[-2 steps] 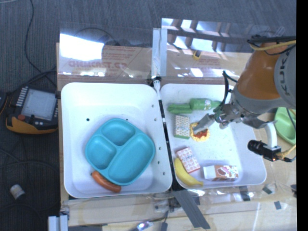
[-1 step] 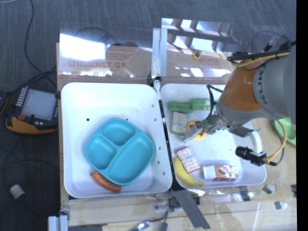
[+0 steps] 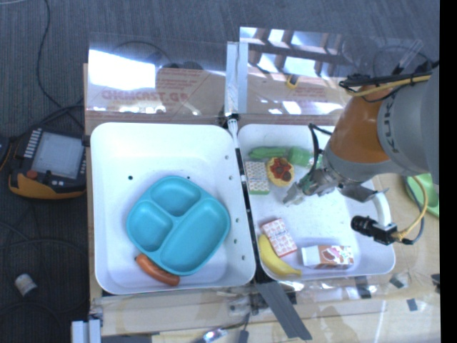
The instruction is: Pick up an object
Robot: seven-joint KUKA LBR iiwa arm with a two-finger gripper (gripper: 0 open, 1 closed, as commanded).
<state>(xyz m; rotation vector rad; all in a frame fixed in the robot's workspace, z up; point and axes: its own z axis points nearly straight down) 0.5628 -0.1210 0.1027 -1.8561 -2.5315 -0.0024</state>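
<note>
My gripper [image 3: 298, 190] hangs low over the middle of the right bin [image 3: 371, 263], its fingers slightly apart with nothing between them. Just up and left of it lie a red strawberry-like toy [image 3: 280, 170], a green vegetable [image 3: 275, 153] and a pale green-white packet [image 3: 256, 176]. Toward the bin's front sit a yellow banana [image 3: 273, 260], a red-and-white patterned card [image 3: 278, 236] and a small white box with a food picture [image 3: 329, 256]. The grey arm with its orange band [image 3: 364, 131] reaches in from the right.
The left bin [image 3: 114, 148] holds a blue divided plate [image 3: 180, 224] and an orange-red sausage [image 3: 156, 270] at its front edge. Clear plastic walls stand behind both bins. A black cable connector [image 3: 371, 227] hangs over the right bin's right side.
</note>
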